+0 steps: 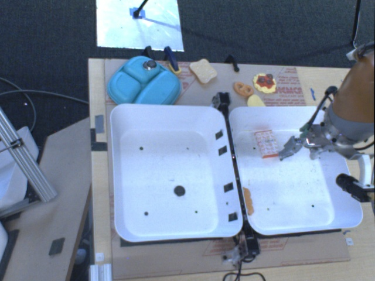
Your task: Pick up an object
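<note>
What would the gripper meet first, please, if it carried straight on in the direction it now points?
Probably the small red-and-white packet lying in the right bin. The gripper points toward the picture's left and sits just beside the packet, though its height above the packet is unclear.

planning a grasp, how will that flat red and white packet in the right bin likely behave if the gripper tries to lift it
The packet lies flat against the right bin floor, so it looks thin and probably light, and hard to get under. Its flatness suggests it will slide rather than roll if the gripper beside it nudges it. It may bend when pinched.
</note>
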